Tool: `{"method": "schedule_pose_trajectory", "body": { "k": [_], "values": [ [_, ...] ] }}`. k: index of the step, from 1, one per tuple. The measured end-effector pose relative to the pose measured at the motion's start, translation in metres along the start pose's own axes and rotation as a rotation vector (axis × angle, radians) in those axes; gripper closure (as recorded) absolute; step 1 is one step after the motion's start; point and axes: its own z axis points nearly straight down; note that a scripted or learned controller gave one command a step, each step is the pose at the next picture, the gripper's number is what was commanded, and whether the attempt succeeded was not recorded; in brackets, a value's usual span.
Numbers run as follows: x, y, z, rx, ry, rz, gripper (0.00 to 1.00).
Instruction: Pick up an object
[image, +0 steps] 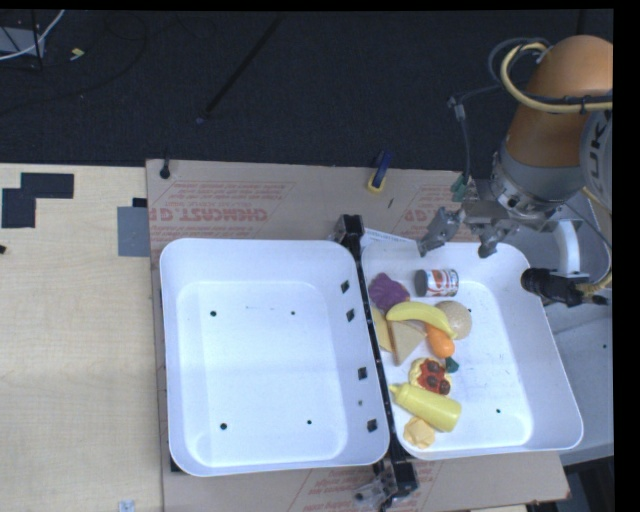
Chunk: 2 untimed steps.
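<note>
Landmark: right bin (545, 400), the shallow white one nearer the arm.

Pincer (462, 240) hangs above the far rim of the right bin, fingers spread wide, nothing between them. Arm (555, 120) grey with an orange band, coming in from beyond the bin's far right corner.

Contents all crowded in the right bin's left half:
- small can (437, 282), red and white, lying on its side near the far wall, just below the pincer and apart from it.
- purple toy (387, 292) beside the can, against the bin's left wall.
- banana (420, 316), yellow, toward the near side of the can, touching a pale round piece (457, 319).
- tan wedge (403, 343) under the banana's near edge.
- small orange piece (441, 345) just beside the wedge.
- red item with dark spots (432, 376), nearer still.
- yellow bottle (428, 406) lying across, touching the spotted item.
- small yellow lump (419, 433) at the bin's near wall.

Left bin (260, 370) sits flush against the right bin's left side, black clips along the join. Both rest on a cardboard sheet (260, 200) over the worktop (70, 350). Blue and yellow clip (379, 172) on the cardboard beyond the right bin's far left corner.
</note>
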Motion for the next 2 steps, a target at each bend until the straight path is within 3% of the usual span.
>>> {"method": "schedule_pose_trajectory", "body": {
  "k": [1, 2],
  "values": [
    [0.028, 0.01, 0.086, 0.008, 0.001, -0.002, 0.0],
    [0.011, 0.01, 0.158, 0.006, -0.001, 0.001, 0.0]
  ]
}}
